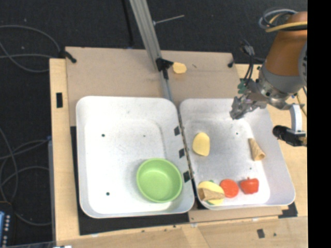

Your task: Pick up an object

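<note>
My gripper (238, 111) hangs over the back of the right bin (222, 112), near its far edge, with nothing seen between its fingers. Below it in the right bin lie a pale yellow rounded piece (201, 144), a tan cone-shaped piece (256, 149) at the right, a red pepper-like toy (250, 185), an orange-red ball (229, 188) and a yellow-and-tan piece (211, 192) along the front. A green bowl (159, 180) sits in the left bin (114, 133) near its front right corner.
A metal pole (147, 32) rises at a slant from the bench behind the bins. A small yellow object (179, 68) lies on the bench beside its foot. The divider between the bins carries small black clips (182, 151).
</note>
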Motion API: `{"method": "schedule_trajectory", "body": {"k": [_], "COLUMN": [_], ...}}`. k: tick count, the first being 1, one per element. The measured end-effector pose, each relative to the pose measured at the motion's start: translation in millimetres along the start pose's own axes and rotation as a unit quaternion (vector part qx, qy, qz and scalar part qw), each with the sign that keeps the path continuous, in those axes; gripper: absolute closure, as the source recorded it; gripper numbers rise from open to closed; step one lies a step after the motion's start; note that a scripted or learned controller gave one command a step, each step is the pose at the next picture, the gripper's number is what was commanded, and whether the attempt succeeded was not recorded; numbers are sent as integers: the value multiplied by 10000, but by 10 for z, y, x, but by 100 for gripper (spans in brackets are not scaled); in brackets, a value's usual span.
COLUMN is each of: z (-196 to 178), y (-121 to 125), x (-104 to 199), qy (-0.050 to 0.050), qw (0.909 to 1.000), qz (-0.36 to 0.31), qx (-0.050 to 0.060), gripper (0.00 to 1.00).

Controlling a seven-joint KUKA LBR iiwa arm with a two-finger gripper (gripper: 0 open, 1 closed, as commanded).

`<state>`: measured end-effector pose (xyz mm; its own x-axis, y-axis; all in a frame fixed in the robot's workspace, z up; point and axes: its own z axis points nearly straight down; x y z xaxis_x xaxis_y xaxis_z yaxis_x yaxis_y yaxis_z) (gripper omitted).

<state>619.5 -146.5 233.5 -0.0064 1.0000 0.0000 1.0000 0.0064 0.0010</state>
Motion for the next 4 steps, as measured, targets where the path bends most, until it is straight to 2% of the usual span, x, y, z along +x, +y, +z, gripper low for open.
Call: {"method": "schedule_trajectory", "body": {"k": [1, 3, 4], "z": [-79, 17, 26], "y": [-18, -336, -434], "x": [510, 1378, 1995], "qy": [11, 6, 13], "qw": [10000, 10000, 10000], "qz": [-8, 1, -11], "qx": [-2, 7, 8], "gripper": [100, 100, 100]}}
